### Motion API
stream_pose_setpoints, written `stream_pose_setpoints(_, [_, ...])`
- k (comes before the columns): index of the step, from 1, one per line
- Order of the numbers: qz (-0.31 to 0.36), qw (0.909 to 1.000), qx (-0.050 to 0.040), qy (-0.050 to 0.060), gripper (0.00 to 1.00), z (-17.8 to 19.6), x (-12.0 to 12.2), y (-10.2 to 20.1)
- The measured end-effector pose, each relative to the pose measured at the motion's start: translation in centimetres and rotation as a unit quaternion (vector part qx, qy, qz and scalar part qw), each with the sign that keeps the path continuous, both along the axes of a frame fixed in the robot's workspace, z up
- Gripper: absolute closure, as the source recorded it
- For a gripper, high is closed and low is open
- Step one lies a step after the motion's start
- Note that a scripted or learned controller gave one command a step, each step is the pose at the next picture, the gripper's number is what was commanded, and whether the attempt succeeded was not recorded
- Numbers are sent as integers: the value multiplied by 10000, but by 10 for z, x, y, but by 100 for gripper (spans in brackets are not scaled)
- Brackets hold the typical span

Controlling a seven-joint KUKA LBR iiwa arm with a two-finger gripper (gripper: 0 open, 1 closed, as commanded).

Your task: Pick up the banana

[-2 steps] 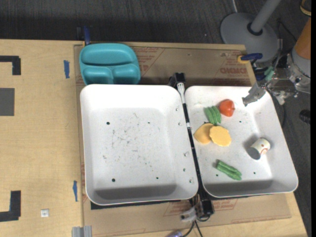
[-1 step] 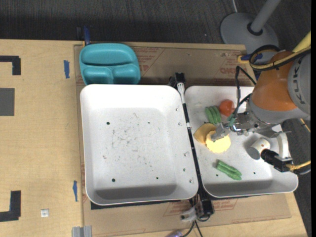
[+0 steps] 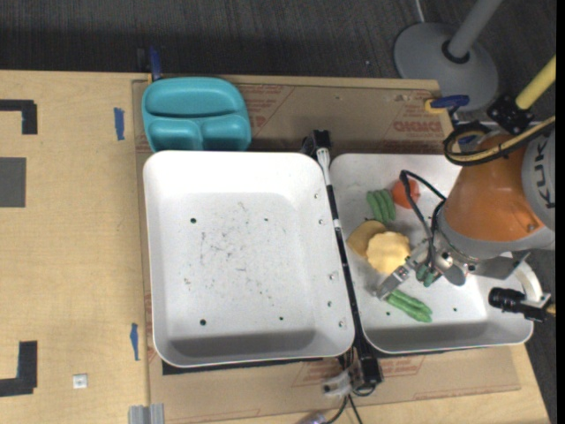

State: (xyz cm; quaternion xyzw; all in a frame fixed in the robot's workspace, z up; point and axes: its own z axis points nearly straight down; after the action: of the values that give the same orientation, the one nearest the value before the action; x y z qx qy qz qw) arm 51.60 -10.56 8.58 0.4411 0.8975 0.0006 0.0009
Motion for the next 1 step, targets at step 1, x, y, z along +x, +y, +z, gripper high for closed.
stream_pose_setpoints(1, [-1,10000,1,0,0,0,0,0])
